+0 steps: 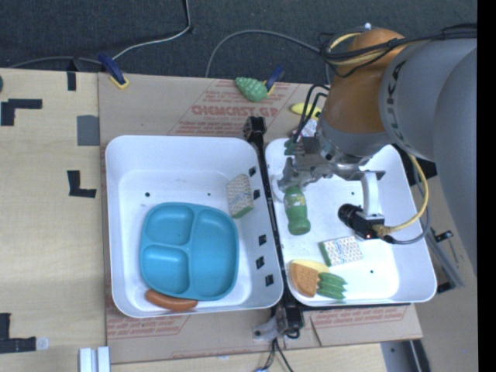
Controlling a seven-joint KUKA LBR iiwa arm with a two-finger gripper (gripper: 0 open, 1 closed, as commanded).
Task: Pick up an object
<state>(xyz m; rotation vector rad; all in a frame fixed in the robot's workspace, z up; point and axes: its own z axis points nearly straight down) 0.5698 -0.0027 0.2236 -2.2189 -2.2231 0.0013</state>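
Tool point(295, 183) hangs right above the green bottle point(297, 213) (finger spread: cannot tell) in the right bin point(411, 285).

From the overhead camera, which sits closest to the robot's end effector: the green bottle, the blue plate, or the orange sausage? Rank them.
From the end effector:
1. Green bottle, right bin, just below it.
2. Blue plate, left bin's middle.
3. Orange sausage, left bin's near edge.

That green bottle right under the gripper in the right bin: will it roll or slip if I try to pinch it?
The green bottle lies on its side on the right bin's smooth white floor, so a nudge would probably roll it. Its rounded body looks like glossy plastic, likely slippery. The gripper sits right by its cap end, so a pinch there may squirt it away.
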